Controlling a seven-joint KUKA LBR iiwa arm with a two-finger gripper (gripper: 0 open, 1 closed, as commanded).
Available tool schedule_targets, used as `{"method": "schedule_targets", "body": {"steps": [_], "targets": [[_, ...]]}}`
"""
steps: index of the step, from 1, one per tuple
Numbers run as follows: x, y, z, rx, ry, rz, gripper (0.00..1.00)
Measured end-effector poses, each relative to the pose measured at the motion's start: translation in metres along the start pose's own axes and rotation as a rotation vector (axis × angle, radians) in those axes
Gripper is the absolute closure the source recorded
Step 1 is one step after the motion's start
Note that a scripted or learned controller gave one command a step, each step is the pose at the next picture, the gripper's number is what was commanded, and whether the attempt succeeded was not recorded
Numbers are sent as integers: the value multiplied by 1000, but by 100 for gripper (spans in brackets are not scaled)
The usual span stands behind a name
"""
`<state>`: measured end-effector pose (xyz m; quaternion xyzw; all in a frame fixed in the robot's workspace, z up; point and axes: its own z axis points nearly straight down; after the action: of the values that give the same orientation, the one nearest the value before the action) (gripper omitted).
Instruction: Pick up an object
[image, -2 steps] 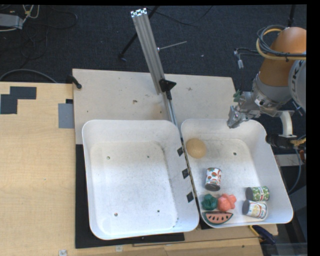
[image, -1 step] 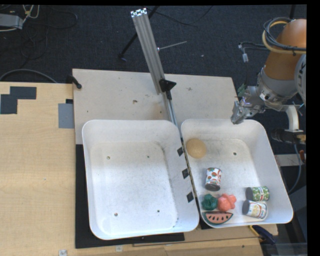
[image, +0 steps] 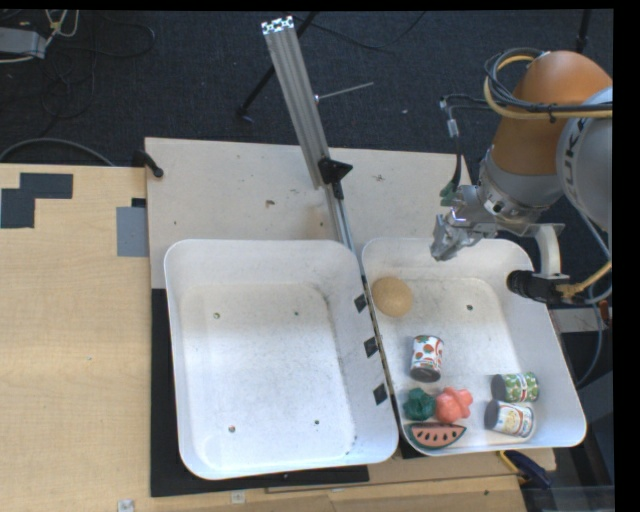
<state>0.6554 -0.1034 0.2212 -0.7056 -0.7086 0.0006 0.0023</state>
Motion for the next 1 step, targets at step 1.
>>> {"method": "schedule_targets", "body": {"steps": [1], "targets": [[54, -10, -12, -1, 0, 1, 100]]}}
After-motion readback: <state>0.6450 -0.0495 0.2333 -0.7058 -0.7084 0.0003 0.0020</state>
